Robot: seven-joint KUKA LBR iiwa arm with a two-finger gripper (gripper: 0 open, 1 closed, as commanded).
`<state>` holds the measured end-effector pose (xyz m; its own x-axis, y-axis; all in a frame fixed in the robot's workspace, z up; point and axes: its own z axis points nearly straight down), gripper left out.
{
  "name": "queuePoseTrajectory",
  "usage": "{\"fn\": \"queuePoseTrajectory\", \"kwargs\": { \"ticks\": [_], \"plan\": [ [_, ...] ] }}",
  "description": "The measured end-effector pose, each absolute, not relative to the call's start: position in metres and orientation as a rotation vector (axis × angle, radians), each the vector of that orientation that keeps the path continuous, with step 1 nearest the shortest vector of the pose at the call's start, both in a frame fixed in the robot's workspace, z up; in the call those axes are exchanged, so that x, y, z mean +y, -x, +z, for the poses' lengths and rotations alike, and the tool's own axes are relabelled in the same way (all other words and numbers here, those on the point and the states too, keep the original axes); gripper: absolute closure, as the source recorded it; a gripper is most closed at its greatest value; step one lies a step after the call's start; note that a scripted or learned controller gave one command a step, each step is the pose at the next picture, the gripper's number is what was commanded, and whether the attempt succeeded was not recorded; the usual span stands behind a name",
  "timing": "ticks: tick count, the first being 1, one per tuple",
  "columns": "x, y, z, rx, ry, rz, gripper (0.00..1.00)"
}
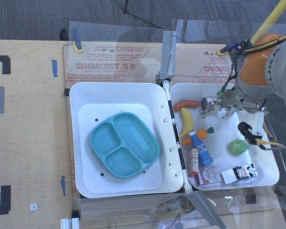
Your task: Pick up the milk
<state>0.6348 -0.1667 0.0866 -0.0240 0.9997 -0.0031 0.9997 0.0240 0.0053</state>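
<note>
Camera view puts the pincer [210, 105] at the far edge of the right bin [271, 175], below the arm's orange band; whether its fingers are spread or closed cannot be told from this angle, and nothing is seen between them. The milk [239, 173] lies well apart from the pincer, toward the bin's near edge and to the right in the view. It is a small white carton with black cow patches, on its side, long axis roughly along the near wall. A pink carton [209, 174] lies just beside it.
</note>
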Motion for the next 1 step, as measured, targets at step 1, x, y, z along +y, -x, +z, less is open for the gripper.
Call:
{"fn": "queuePoseTrajectory", "kwargs": {
  "ticks": [1],
  "plan": [
    [-0.1750,-0.6638,0.0861,2.554,-1.856,-0.020,0.00]
  ]
}}
